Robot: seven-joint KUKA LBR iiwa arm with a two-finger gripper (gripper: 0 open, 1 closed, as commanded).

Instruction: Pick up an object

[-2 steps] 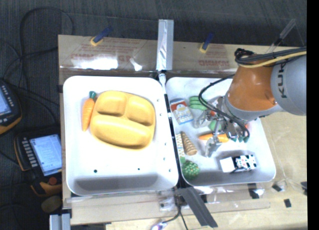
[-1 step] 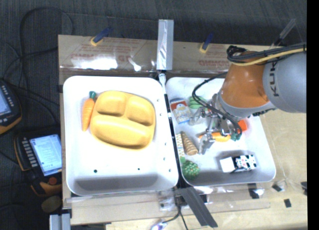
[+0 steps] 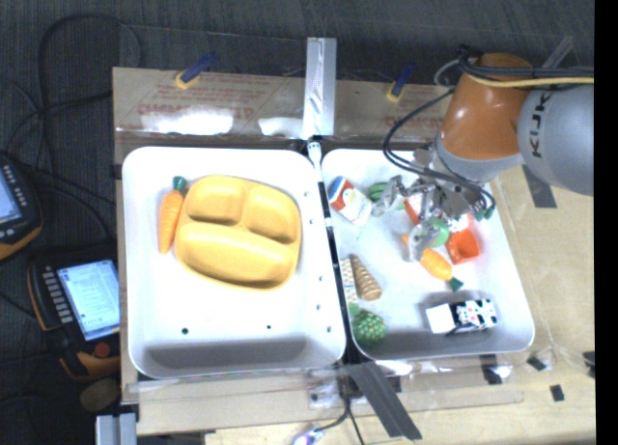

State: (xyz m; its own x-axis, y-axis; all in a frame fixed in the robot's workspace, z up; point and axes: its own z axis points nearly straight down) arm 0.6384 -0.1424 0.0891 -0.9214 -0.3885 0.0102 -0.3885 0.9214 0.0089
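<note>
You have the grey two-finger gripper (image 3: pixel 428 224) low in the right-hand shallow white bin (image 3: pixel 512 332), hanging off the orange-banded wrist of the arm that comes in from the right; its metal fingers (image 3: pixel 422 233) point down and toward the near-left, spread a little way, and nothing is seen caught between them, so count it as holding nothing.

What your move turns on is this: the small orange carrot-shaped toy (image 3: pixel 436 264) lies just below the fingertips, toward the near edge of the bin, its long axis slanting from upper left to lower right; the fingers stand almost over its upper end, not astride its middle; a short shift toward you would be needed, in my judgement, to straddle it across the narrow way.

Close by, the red-orange block (image 3: pixel 464 247) sits just beside the carrot toy on the right, and green bits (image 3: pixel 439 236) crowd the fingers, so a closing may well catch the wrong piece; the black-and-white boxed toy (image 3: pixel 462 315) lies farther toward you, apart.
</note>
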